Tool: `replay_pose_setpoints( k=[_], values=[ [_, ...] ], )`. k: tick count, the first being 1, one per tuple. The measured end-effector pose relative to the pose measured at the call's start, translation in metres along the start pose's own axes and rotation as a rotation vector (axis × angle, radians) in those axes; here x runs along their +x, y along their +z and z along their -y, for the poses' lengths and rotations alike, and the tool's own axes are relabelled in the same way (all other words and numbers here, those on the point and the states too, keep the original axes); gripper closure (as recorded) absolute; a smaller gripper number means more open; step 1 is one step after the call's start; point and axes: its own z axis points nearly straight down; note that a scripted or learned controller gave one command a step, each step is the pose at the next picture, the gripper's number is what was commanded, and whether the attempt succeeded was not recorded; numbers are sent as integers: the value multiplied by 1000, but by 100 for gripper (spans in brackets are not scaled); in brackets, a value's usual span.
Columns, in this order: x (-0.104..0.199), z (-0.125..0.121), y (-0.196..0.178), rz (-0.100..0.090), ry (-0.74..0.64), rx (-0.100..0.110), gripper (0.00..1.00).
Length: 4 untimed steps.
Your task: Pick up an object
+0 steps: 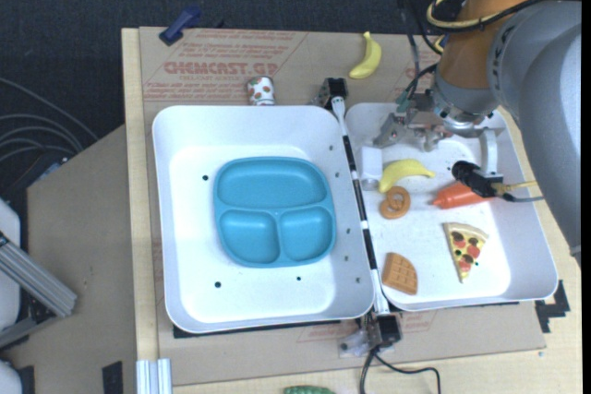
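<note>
The right bin (526, 263) holds several toy foods. A yellow banana (406, 171) lies near its left wall, with a brown pretzel ring (395, 203) just below it. An orange carrot (454, 195) lies to the right of these. A pizza slice (464, 249) and a waffle piece (399, 272) lie toward the front. My gripper (414, 130) hangs low over the bin's back left part, just above the banana, with the arm's orange band (471, 41) behind it. Nothing can be seen held in it.
The left bin (175, 198) holds a blue divided plate (274, 209). On the cardboard behind the bins lie a second banana (367, 57), a small spotted cup (262, 89) and a blue object (180, 26). Cables trail near the arm.
</note>
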Motion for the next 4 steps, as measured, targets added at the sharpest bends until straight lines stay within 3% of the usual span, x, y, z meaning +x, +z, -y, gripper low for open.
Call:
replay_pose_setpoints(
  k=[1,2,3,4],
  values=[
    [14,0,0,-1,0,1,0],
    [14,0,-10,0,-1,0,100],
    [14,0,-10,0,-1,1,0],
    [-6,0,0,1,1,0,0]
  ],
)
